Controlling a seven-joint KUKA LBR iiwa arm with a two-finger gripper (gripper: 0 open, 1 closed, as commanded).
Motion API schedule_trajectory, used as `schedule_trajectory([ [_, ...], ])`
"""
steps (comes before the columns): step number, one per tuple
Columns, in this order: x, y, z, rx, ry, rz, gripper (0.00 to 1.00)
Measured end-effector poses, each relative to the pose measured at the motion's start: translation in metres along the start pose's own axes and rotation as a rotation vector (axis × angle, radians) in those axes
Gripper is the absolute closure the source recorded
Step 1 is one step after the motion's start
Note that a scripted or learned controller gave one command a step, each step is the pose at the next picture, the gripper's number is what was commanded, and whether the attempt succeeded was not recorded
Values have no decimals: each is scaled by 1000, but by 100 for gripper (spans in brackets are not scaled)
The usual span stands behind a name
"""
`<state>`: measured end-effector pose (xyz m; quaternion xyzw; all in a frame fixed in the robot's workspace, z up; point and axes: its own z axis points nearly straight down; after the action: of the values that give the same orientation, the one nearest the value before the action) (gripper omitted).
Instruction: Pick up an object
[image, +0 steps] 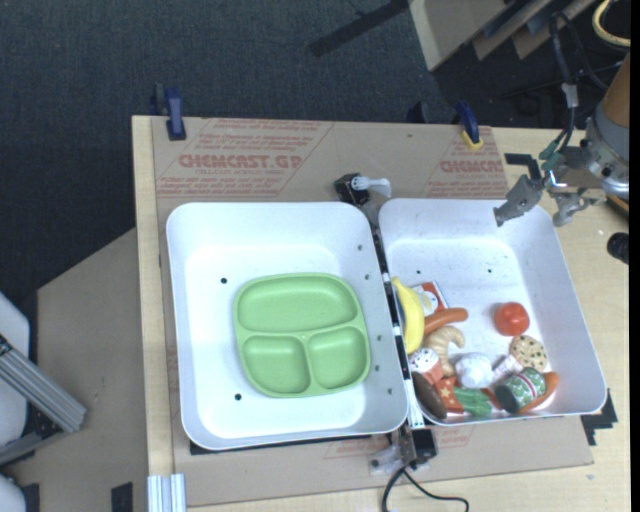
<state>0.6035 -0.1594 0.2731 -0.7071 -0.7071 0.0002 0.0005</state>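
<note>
You are looking down at a slant on a bench (100, 300) carrying two shallow white bins side by side. The left bin (200, 240) holds a green divided plate (300, 333) with three compartments, lying flat near the bin's middle. The right bin (560, 290) holds a cluster of toy foods gathered toward its 6 o'clock side: a yellow banana (408, 312) lies along the wall at 9 o'clock, just beside a small red-and-white card (430, 296); a red tomato (511, 318) sits alone toward 3 o'clock, apart from the rest; a speckled cookie (527, 352) lies just below it; a green can with a red label (522, 388) rests at about 5 o'clock — touching a heap of smaller pieces too crowded to name individually. The gripper (535, 195) hangs over the right bin's far rim at roughly 1 o'clock, well apart from every toy; one grey finger (517, 201) points down toward the rim, nothing lies between the fingers, and you cannot tell from this angle whether the claw is spread or closed. The arm (612, 135) enters from 3 o'clock. Two clamps, one blue (174, 110) and one with a yellow tip (467, 126), pinch the printed cardboard sheet (240, 155) at 12 o'clock.
</note>
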Motion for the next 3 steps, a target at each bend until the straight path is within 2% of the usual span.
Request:
schedule_trajectory([
  [1,-44,-53,126,12,3,6,0],
  [2,-39,-65,181,7,3,1,0],
  [3,-40,-63,167,-2,-1,1,100],
])
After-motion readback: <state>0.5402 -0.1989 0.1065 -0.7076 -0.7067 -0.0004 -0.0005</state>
